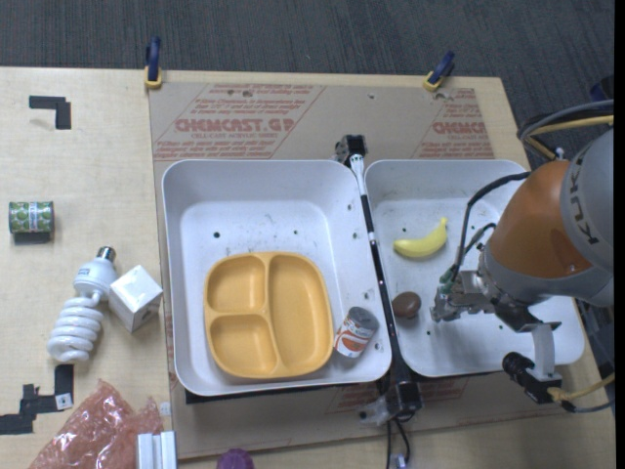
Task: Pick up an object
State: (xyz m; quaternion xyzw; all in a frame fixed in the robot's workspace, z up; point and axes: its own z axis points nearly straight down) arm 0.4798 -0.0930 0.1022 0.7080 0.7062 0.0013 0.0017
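Camera view: two white bins sit side by side on the table [88, 164]. The left bin [195, 189] holds a yellow divided tray [269, 314], with a small can [355, 332] lying tilted just beside the tray's right edge, near the bin's right wall. The right bin [420, 355] holds a banana [422, 242] in its upper middle and a small brown round object [406, 305] lower down, close to the bin's left wall. The arm [547, 237] reaches in from the right, its orange band over the right bin's right half. The end effector [444, 306] hangs low in that bin, just right of the brown object and below the banana. Whether its fingers are spread or closed I cannot tell; they are too small and dark here, and nothing is visibly held.

Off the bins, on the left of the table, lie a light bulb [78, 311], a white cube [135, 296] and a green can [30, 218].

The step in hand looks like the approach: the end effector is down near the bin floor beside the brown object, which seems the likeliest target, with no grasp yet shown. The next move would call for a short shift left to centre over that object, then closing on it. It is small and round, so it may well roll or slip away against the bin wall.
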